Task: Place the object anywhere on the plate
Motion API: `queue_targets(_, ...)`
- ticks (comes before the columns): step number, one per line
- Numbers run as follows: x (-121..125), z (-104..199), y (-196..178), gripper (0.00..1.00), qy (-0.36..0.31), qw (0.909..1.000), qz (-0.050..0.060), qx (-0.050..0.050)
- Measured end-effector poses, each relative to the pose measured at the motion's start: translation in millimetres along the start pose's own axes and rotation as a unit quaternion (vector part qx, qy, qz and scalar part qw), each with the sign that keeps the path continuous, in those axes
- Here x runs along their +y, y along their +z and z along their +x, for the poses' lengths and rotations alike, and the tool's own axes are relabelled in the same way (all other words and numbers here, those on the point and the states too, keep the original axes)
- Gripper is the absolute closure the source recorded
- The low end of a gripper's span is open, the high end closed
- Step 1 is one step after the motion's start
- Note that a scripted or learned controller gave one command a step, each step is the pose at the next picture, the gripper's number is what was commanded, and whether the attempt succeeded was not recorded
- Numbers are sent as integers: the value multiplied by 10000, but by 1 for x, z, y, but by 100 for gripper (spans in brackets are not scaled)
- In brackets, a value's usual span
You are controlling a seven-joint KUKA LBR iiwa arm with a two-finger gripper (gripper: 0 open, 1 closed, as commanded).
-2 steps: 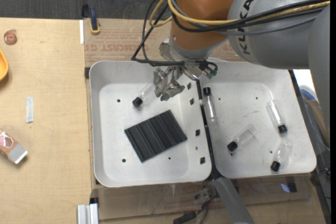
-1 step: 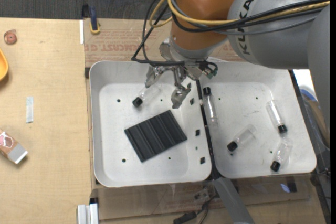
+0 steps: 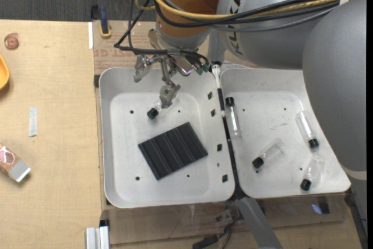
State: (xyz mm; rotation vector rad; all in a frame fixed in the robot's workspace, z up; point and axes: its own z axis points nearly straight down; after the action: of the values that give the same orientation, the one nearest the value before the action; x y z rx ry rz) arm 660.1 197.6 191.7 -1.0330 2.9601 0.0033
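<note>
Vial [image 3: 158, 107] beside ridged plate [image 3: 173, 150]

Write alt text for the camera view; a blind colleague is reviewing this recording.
A grey arm's gripper hangs over the left white bin, just above a black-capped clear vial near a dark ribbed plate. The right bin holds four similar vials.

A small clear plastic vial with a black cap [image 3: 158, 107] lies tilted on the floor of the left white bin [image 3: 116, 183], toward its far edge, near but apart from the flat black ribbed rectangular plate [image 3: 173, 150] lying askew at mid-bin.
</note>
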Motion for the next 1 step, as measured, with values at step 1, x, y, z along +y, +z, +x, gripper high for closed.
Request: queue_targets(1,21,-16,48,0,1064,9943,0,15)
